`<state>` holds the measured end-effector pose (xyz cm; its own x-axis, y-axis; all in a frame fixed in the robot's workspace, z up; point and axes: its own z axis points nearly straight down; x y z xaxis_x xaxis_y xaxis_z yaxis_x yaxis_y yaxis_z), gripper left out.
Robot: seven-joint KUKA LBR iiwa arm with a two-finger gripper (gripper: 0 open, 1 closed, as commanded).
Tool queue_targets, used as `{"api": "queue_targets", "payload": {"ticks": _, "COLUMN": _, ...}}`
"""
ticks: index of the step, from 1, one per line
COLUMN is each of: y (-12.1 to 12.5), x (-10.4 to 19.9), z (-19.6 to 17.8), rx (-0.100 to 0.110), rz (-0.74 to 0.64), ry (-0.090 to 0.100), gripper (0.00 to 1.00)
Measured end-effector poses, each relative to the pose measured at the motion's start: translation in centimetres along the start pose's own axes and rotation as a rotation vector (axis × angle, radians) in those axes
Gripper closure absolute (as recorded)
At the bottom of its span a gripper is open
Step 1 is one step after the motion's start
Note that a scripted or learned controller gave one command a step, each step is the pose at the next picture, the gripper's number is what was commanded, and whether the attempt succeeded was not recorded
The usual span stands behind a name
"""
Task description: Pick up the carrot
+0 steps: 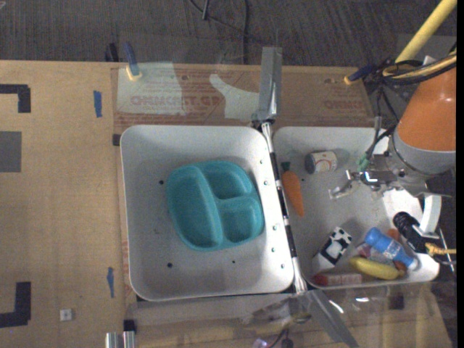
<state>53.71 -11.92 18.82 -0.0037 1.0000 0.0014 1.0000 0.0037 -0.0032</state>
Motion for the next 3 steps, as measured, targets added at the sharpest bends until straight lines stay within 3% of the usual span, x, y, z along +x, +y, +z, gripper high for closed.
{"api": "queue_targets", "payload": {"ticks": 1, "y": 1.4, "x": 0.7, "z": 10.0, "rx": -0.012, "rz": -0.088, "ry": -0.002, "gripper": 0.0}}
{"api": "queue_targets", "payload": {"ticks": 2, "y": 1.5, "x": 0.2, "z": 9.1, "rx": -0.017, "rz": -0.08, "ry": -0.007, "gripper": 1.0}}
{"api": "queue_targets", "payload": {"ticks": 3, "y": -1.3, "x": 7.0, "z": 0.6, "rx": -0.001, "rz": 0.319, "ry": -0.002, "gripper": 1.0}}
